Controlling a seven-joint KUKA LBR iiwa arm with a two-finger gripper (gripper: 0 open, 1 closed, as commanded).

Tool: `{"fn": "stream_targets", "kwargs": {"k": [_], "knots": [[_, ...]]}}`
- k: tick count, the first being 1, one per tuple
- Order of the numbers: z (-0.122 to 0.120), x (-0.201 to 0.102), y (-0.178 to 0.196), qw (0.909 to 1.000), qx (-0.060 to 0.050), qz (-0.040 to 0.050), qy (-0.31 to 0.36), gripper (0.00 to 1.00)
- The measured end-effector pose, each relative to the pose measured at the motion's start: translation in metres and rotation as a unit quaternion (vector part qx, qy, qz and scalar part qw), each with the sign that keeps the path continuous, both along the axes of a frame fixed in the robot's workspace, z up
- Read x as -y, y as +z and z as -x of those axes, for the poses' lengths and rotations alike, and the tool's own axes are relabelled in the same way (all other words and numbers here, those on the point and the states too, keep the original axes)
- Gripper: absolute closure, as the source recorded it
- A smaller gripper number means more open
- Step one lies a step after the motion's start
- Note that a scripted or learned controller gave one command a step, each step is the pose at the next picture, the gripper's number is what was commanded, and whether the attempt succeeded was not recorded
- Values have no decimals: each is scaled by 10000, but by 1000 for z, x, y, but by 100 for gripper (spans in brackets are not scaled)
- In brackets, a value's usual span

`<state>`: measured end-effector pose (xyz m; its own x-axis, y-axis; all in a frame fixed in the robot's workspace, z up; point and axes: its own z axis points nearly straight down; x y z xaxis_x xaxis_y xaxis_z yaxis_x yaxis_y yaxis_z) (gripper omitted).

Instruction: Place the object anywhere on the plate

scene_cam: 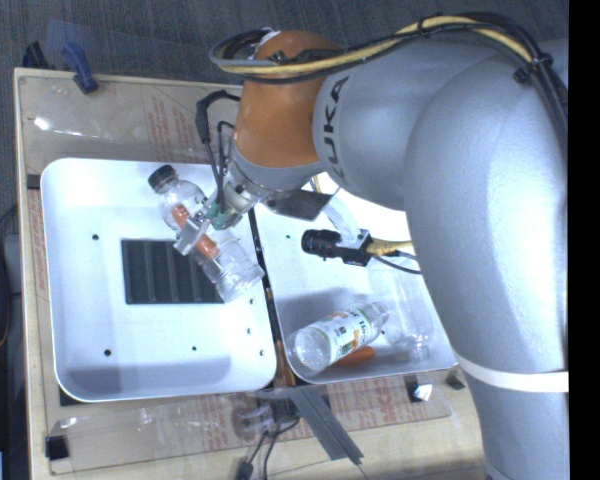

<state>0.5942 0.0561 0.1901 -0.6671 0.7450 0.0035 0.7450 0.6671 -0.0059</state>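
The right bin (302, 286) holds a clear plastic bottle (338, 338) lying on its side along the near edge. Its broad base points to the bin's near-left corner and its neck to the right. It carries a white label with small coloured print. An orange thing (362, 357) shows just under it, against the near wall, too hidden to name. The grey arm covers the rest of this bin.

The left bin (90, 353) has a dark slatted panel (165, 271) set in the middle of its floor, and white bare floor around it. One thing lies in it, the task's thing: a second clear bottle (233, 266), lying at a slant beside the panel's far-right corner. Its dark cap (162, 178) points toward the bin's far edge, and its base reaches down close to the right wall. The plastic is see-through and looks dented, with orange patches showing through along its length.

The gripper (202, 230) is down on the middle of this bottle, under the orange band of the wrist. Whether the tool is open, closed, or gripping the bottle cannot be told from this slant.

Beyond the bins, a blue clamp (80, 68) sits at the far-left corner of the bench (130, 118).
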Motion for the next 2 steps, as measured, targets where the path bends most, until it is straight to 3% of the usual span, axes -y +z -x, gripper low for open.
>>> {"fn": "stream_targets", "kwargs": {"k": [1,2], "knots": [[31,-4,9,9925,-1,-8,1222,100],[56,-16,15,9691,1,-15,2465,100]]}}
